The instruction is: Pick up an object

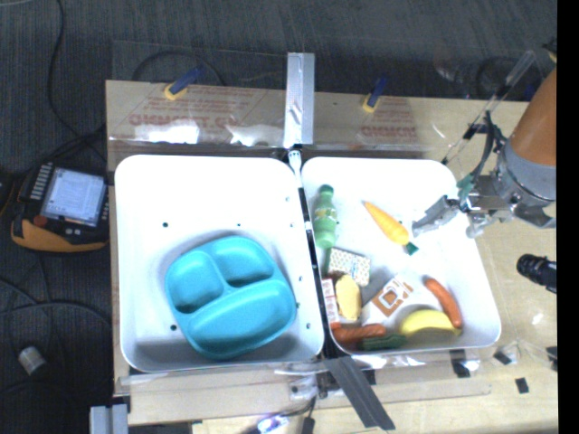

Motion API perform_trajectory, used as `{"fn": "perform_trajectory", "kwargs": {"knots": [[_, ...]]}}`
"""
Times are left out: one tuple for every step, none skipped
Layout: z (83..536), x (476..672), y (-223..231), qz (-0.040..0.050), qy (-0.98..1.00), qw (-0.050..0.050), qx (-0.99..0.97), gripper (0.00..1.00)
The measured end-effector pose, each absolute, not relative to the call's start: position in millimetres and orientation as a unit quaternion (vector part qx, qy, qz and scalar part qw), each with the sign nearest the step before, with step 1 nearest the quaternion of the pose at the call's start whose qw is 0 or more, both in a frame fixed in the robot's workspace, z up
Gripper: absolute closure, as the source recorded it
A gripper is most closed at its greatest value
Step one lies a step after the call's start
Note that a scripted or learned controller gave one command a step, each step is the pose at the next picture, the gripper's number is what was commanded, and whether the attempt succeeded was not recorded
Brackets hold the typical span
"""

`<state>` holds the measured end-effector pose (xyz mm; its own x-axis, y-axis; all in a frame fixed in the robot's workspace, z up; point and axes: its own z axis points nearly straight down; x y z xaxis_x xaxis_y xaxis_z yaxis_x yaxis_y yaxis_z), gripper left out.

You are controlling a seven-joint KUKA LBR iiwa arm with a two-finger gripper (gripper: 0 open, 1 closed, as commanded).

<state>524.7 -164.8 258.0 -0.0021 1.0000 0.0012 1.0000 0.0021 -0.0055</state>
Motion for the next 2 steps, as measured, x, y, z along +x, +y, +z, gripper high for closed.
{"fn": "perform_trajectory", "kwargs": {"knots": [[265.5,524.6,-163.8,0.0025,-0.708,0.004,-0.706,1.0],[265.5,524.5,-163.9,0.0027,-0.708,0.004,-0.706,0.0]]}}
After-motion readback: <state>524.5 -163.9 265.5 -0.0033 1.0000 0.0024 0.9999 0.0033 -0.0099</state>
